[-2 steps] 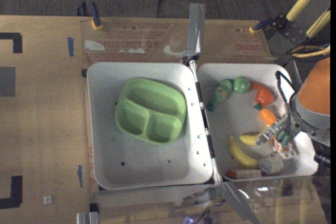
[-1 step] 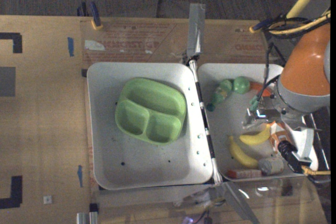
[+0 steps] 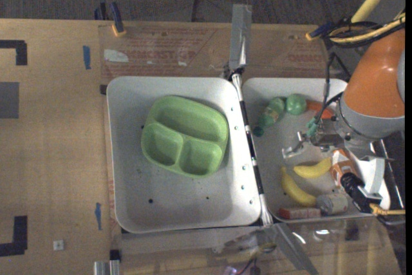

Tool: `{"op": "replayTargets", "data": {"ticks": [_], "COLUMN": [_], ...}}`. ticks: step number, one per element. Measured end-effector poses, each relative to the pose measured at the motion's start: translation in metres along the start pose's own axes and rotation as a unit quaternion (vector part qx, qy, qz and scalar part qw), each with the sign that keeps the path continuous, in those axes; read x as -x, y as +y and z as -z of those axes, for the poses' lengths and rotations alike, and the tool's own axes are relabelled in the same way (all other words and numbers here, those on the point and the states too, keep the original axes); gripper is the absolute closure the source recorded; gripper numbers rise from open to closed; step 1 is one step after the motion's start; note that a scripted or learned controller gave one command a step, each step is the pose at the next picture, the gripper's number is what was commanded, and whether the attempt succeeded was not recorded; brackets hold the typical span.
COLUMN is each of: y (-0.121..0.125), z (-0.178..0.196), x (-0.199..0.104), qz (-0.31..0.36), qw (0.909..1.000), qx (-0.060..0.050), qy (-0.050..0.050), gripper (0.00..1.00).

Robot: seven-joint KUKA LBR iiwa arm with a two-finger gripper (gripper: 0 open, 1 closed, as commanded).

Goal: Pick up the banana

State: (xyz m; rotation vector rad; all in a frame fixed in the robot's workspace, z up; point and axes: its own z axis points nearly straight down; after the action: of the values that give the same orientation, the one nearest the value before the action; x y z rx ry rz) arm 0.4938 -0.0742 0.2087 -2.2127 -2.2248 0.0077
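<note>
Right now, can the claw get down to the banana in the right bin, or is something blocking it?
Probably yes. The claw hangs in the right bin, just above the bananas. Nothing lies on top of them. Other items lie close by, so a grasp might nudge them.

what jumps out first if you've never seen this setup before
The bright green divided plate lying alone in the left bin draws the eye first. Next comes the arm's orange band looming over the right bin, with the gripper hanging above its floor. Just below the gripper lie two yellow bananas, beside a cluster of green items near the bin's far wall.
</note>
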Motion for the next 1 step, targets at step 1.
{"op": "replayTargets", "data": {"ticks": [1], "y": [-0.0009], "z": [-0.1109], "x": [0.0468], "qz": [0.146], "qw": [0.9892], "qx": [0.015], "qy": [-0.004], "gripper": [0.00]}}
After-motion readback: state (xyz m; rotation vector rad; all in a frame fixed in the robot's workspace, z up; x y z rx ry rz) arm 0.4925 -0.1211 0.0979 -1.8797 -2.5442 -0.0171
